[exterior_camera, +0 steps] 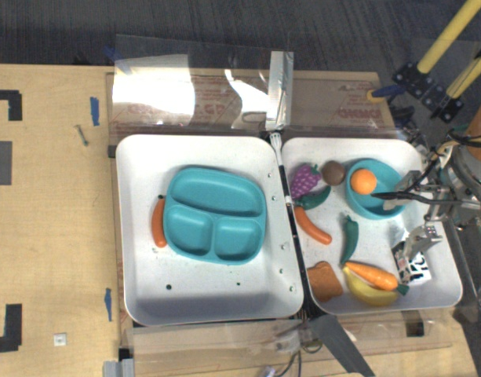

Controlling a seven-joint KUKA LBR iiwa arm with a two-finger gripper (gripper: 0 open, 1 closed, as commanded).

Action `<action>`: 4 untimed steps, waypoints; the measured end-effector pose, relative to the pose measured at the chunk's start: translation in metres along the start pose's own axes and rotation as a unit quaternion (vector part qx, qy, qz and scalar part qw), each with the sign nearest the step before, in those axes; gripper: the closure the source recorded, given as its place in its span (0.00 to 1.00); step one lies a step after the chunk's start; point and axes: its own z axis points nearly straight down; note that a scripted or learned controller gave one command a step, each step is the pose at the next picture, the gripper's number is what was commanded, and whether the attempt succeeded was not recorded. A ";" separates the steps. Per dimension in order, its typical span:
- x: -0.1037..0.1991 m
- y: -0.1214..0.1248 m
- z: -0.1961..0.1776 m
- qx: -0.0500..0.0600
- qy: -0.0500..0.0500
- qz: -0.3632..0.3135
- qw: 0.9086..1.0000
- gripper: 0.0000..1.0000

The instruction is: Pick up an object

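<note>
The right bin point(440, 289) holds several toy foods. There are purple grapes point(304, 180), a brown ball point(333, 171), and an orange fruit point(363, 181) inside a teal bowl point(385, 206). Further forward lie an orange sausage point(312, 225), a green pepper point(349, 238), a carrot point(372, 274) on a banana point(367, 290), and a brown bread slice point(325, 280). My gripper point(409, 240) reaches in from the right. It hangs low over the right side of this bin, just in front of the bowl and right of the pepper. I see nothing held in it.
The left bin point(138, 289) holds a teal divided plate point(215, 214) with another orange sausage point(158, 222) beside its left edge. A clear plastic sheet point(193, 93) lies behind the bins. Yellow-handled tools point(448, 34) stand at the back right.
</note>
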 end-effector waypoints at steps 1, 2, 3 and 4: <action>0.003 -0.010 0.162 0.001 -0.002 0.039 0.999 0.00; -0.049 -0.016 0.142 0.000 0.000 0.122 0.993 0.00; -0.080 -0.008 0.175 0.001 -0.003 0.106 0.994 0.00; -0.011 0.023 0.174 -0.001 -0.002 0.187 0.982 0.00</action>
